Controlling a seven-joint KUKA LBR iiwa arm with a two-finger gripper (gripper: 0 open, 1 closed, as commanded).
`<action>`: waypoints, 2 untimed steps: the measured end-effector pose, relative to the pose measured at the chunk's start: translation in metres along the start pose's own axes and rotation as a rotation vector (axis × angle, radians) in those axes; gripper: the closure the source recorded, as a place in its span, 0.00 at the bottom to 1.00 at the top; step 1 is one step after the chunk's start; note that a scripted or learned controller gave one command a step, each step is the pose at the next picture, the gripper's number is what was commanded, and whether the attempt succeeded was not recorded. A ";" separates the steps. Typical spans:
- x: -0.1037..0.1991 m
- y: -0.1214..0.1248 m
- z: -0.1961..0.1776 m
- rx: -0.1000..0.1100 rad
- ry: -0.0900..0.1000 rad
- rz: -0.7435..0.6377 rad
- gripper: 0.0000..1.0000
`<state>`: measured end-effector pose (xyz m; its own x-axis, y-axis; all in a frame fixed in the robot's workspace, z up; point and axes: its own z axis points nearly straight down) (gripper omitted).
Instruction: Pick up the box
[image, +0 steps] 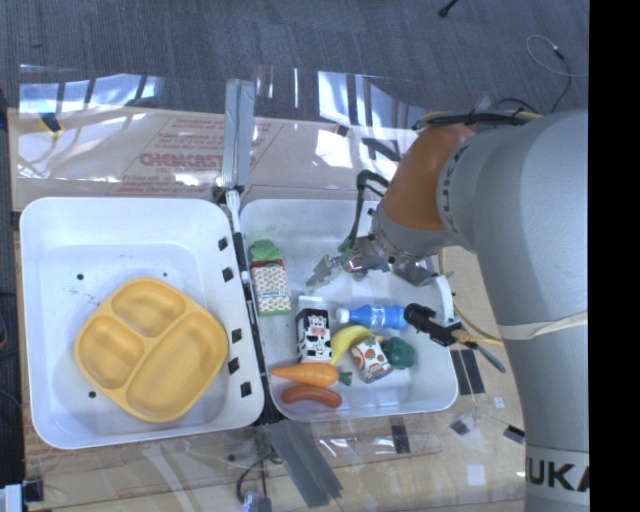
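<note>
The pick is not yet made: the small upright green-and-tan carton box stands ungrasped against the left wall of the right white bin, while the metal two-finger gripper, jaws spread and empty, hovers just beside it.

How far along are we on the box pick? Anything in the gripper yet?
Done: the arm has reached over the right bin, and the gripper sits above its upper middle. In hand: nothing shows between the fingers. Left: the whole pick. The box lies near the bin's left wall, left of the gripper, beside the cow-print carton and the blue bottle.
</note>
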<state>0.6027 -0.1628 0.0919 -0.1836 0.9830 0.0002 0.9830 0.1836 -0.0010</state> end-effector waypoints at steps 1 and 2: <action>0.036 0.050 -0.001 0.005 -0.007 0.112 0.00; 0.039 0.062 -0.004 -0.006 -0.017 0.241 0.00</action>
<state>0.6565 -0.1127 0.0960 0.0560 0.9983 -0.0164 0.9984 -0.0559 0.0065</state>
